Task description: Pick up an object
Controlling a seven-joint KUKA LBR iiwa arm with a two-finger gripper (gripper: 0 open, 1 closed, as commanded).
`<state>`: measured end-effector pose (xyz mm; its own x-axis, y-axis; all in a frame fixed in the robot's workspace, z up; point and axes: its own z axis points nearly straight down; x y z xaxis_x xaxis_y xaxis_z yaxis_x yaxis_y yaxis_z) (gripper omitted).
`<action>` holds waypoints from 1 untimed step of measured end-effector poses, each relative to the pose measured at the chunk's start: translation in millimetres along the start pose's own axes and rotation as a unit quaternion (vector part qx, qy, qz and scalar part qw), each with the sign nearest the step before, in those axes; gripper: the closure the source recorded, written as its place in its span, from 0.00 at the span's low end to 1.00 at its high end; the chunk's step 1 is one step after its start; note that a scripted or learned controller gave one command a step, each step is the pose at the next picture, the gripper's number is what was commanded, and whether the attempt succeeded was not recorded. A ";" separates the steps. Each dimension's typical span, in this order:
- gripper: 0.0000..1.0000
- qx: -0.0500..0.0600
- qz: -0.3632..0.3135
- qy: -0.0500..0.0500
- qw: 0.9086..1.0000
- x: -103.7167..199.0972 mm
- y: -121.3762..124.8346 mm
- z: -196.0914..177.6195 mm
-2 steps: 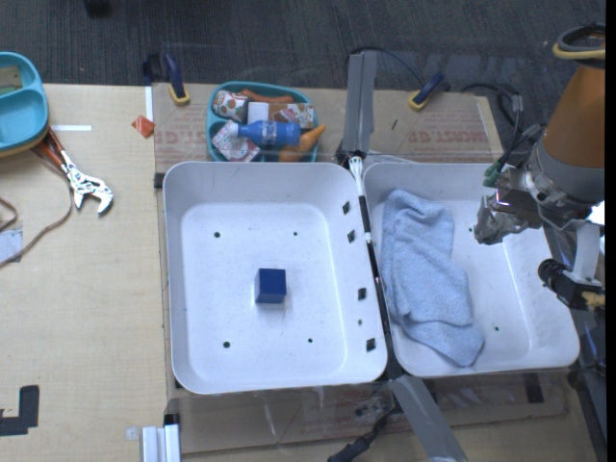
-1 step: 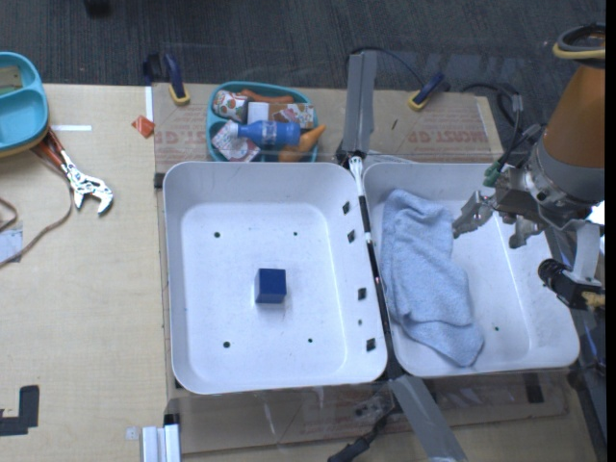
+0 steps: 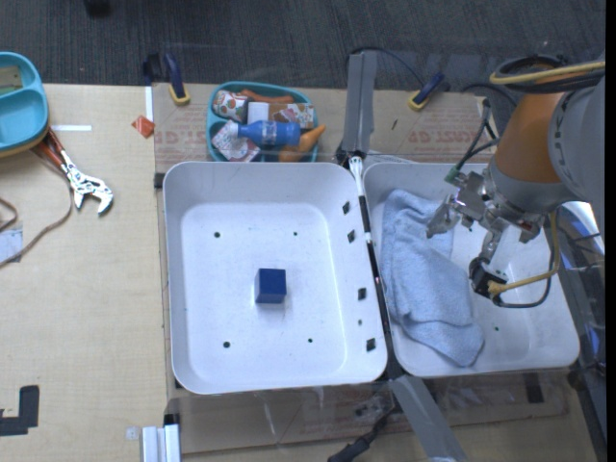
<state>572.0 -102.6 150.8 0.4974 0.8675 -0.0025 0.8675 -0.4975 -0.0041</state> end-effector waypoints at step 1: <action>0.00 -0.002 -0.150 0.000 0.989 -70.6 28.7 -15.3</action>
<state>561.9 -178.1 166.1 0.2178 0.9760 -0.0017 0.9760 -0.2178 -0.0007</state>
